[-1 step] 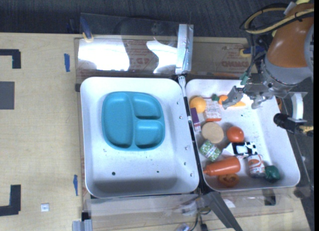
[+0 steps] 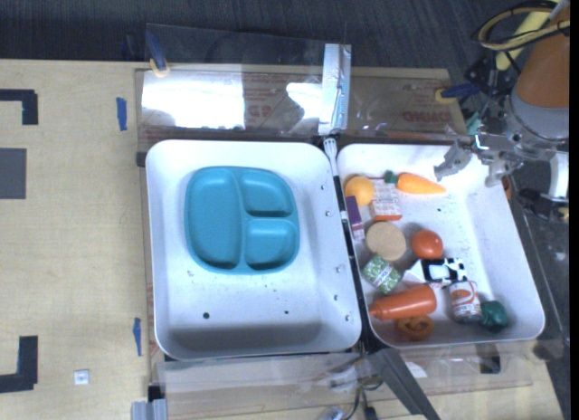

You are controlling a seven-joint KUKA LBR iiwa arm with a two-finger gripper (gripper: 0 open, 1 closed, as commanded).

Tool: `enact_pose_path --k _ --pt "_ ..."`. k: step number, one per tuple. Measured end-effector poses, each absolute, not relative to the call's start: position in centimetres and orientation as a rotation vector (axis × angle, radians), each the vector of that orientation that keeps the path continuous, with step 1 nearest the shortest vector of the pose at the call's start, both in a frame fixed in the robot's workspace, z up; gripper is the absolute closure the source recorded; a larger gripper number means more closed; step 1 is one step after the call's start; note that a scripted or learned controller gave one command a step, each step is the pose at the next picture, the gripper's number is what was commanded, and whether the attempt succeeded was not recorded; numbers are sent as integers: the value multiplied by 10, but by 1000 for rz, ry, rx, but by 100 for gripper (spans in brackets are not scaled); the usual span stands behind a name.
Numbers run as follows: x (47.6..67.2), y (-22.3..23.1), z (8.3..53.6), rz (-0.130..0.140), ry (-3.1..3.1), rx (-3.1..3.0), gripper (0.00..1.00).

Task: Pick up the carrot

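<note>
In right bin (image 2: 520, 255), carrot (image 2: 420, 184) lying crosswise, tip right

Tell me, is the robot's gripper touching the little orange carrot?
Apart. The camera view shows bare white bin floor between the gripper and the small orange carrot with a green top.

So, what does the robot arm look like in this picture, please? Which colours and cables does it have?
The arm is grey, with a rounded orange band above the wrist. Yellow and black cables loop beside it at the top right. The gripper is pale metallic grey, with thin fingers.
</note>
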State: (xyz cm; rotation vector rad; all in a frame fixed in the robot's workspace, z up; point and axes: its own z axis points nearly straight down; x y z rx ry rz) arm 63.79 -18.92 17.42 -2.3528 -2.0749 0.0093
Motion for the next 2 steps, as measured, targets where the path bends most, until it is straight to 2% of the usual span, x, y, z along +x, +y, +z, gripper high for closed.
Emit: enact_pose_path --k 1,2 --pt "664 -173 114 -10 -2164 -2289 0" --pt "661 -144 92 -5 -2496 -1929 0"
